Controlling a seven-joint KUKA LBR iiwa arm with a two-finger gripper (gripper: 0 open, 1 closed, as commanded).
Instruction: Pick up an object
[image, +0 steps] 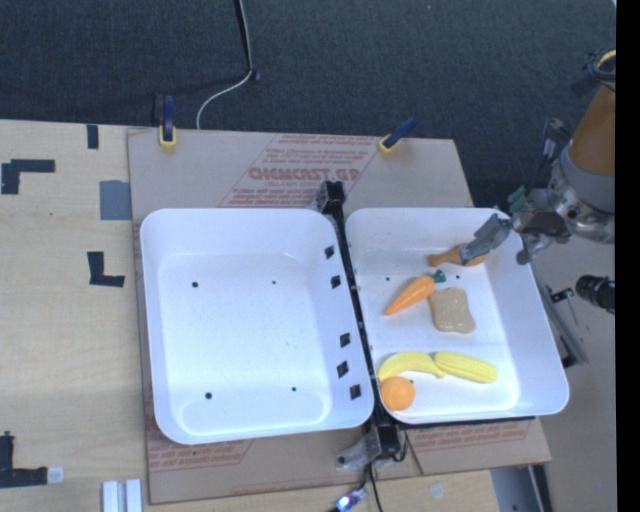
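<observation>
The right bin (545, 335) holds several toy foods. A carrot (411, 294) lies near its middle, with a beige slice (452, 311) just to its right. Along the near wall lie a banana (410, 364), a yellow corn cob (466, 367) and an orange (398, 394). A small orange-brown piece (447, 258) lies near the far right of the bin. My gripper (488, 238) hangs over that corner, its tip right next to the orange-brown piece; whether they touch is unclear. The arm comes in from the right.
The left bin (150, 300) stands beside the right one, with a black divider strip (343, 300) between them. Both rest on a cardboard sheet (280, 170) held by two clamps (165, 125) at the far edge. A cable (235, 85) runs behind.
</observation>
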